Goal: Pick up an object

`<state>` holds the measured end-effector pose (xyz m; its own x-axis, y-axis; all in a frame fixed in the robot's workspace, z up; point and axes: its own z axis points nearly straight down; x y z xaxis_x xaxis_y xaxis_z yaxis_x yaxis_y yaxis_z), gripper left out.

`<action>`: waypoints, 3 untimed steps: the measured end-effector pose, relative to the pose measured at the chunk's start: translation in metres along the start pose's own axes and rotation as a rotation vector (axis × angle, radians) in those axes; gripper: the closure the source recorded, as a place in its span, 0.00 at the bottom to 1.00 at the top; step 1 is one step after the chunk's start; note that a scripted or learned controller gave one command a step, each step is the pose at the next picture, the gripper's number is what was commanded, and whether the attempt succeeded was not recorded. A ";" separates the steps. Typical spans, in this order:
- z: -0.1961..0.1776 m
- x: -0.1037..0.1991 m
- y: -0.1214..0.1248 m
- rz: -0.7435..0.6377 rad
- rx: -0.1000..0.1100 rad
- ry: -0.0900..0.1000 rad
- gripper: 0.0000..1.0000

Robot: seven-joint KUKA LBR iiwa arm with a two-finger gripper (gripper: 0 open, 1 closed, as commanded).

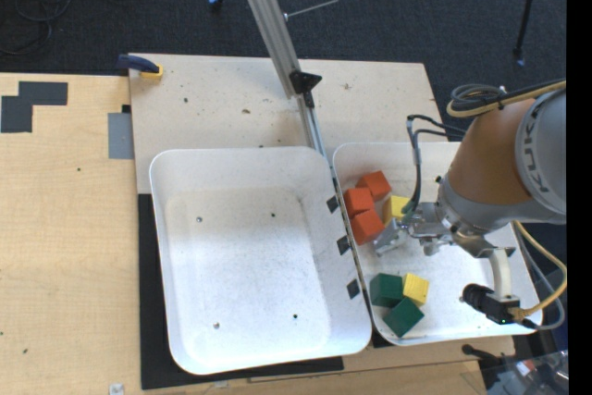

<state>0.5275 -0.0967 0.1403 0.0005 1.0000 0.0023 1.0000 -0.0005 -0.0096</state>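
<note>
While low in right bin (481, 314), hand (393, 236) beside orange blocks (364, 208); grip state unclear

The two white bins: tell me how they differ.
The left bin looks larger than the right bin, which the arm partly covers. The left bin's floor shows only small dark specks, while the right bin holds orange blocks, green blocks and yellow blocks. The end effector is over the right bin, not the left bin. Both are shallow, white and round-cornered.
</note>
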 end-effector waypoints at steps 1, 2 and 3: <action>0.050 0.000 0.001 0.001 -0.008 -0.001 0.00; 0.038 -0.001 0.001 0.009 -0.006 0.001 1.00; -0.025 -0.001 0.000 -0.001 -0.012 -0.002 1.00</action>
<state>0.5275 -0.0978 0.1652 -0.0009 1.0000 0.0000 1.0000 0.0009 0.0028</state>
